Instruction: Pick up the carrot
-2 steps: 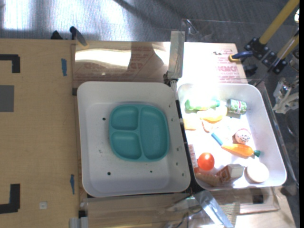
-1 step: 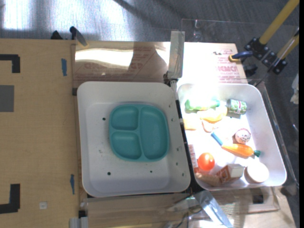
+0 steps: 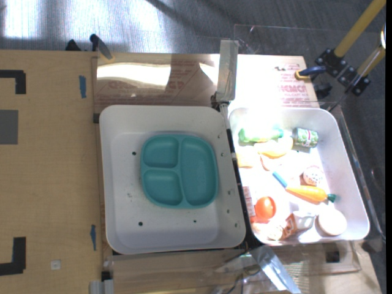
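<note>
Nearest us, along the near rim of the right shallow white bin (image 3: 354,171), sit a round white disc (image 3: 331,223), a small white-and-brown packet (image 3: 295,222) and a red plastic tomato (image 3: 264,207). Just beyond them lies the orange toy carrot (image 3: 307,193), flat, its green tip toward the bin's right wall and close to the disc and the packet. A speckled pink round piece (image 3: 313,176) and a short blue stick (image 3: 280,179) lie near its far side.

The crowding is, in our judgement, the main risk. Jaws coming down across the carrot could catch the pink piece or the disc, or push the smooth, tapered carrot aside so it slips out.

Farther back lie a yellow banana-like piece (image 3: 274,149), a green leafy toy (image 3: 260,135) and a small green-labelled can (image 3: 305,138). The left white bin (image 3: 116,164) holds a teal divided plate (image 3: 179,170).

We cannot tell the arm's pose, how the jaws stand, or whether they hold anything.
</note>
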Robot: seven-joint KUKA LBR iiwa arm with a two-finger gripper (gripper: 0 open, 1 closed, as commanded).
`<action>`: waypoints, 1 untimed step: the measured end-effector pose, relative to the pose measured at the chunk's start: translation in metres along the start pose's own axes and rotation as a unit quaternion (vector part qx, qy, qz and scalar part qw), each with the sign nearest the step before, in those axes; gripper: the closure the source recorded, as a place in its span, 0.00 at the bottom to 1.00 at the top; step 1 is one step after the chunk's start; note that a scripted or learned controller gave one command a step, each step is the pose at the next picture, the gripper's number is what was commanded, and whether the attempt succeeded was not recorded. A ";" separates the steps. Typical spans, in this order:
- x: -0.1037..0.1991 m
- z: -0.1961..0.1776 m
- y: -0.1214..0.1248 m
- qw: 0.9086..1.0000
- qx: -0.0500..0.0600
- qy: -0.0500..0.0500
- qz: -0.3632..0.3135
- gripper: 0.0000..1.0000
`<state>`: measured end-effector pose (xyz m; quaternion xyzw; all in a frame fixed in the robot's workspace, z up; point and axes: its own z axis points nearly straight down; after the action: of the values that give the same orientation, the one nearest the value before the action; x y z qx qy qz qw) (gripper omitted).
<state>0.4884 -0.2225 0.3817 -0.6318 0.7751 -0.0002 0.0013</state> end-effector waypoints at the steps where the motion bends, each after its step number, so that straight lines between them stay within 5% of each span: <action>1: -0.010 -0.084 -0.050 0.985 0.004 0.000 -0.172 1.00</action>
<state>0.5394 -0.2225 0.4654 -0.7560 0.6545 -0.0035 0.0035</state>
